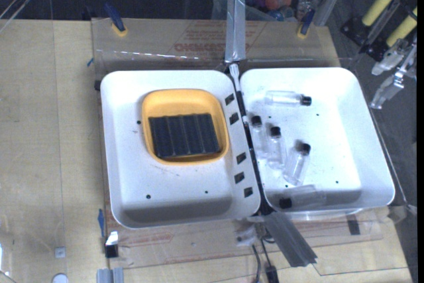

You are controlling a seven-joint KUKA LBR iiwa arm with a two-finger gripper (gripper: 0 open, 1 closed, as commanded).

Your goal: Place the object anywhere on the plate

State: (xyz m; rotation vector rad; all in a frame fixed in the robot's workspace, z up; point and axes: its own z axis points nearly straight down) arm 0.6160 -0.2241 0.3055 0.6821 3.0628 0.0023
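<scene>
Several clear vials (281, 146) with black caps lie in the right bin (344, 169), clustered toward its left side, one vial (286, 99) apart near the far wall. Likely light, rigid, slick, rolling easily; best gripped across the barrel at mid-length. Left bin (126, 199) holds a yellow plate (156, 103) bearing a dark ribbed slab (184, 136). Gripper (391, 86) hangs past the right bin's far right corner over the desk; jaws too blurred to tell how open, nothing visibly held.
</scene>
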